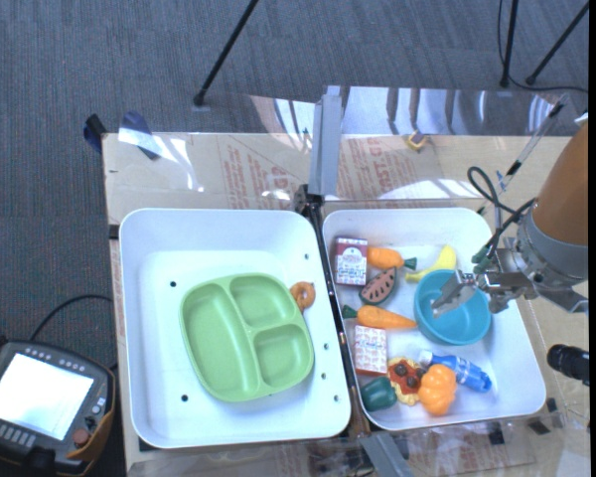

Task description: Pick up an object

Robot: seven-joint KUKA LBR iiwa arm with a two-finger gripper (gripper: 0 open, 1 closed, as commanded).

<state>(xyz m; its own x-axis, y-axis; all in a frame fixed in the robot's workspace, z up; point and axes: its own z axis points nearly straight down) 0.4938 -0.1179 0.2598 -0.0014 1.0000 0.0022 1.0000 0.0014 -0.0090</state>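
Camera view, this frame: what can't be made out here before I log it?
- Gripper: it sits over the blue bowl, but the fingers are too small and cluttered to read their state or any grasp.
- Arm: cut off by the right edge above the orange band.
- Small red carton: print too small to read.
- Blue bottle: partly hidden behind the orange pumpkin.

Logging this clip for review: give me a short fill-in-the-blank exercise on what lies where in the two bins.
1. The green divided plate lies in the ____ bin.
2. The gripper is over the ____ bowl.
3. The small donut sits beside the plate's ____ edge.
4. The watermelon slice lies just below the upper ____.

Missing words: left; blue; right; carrot
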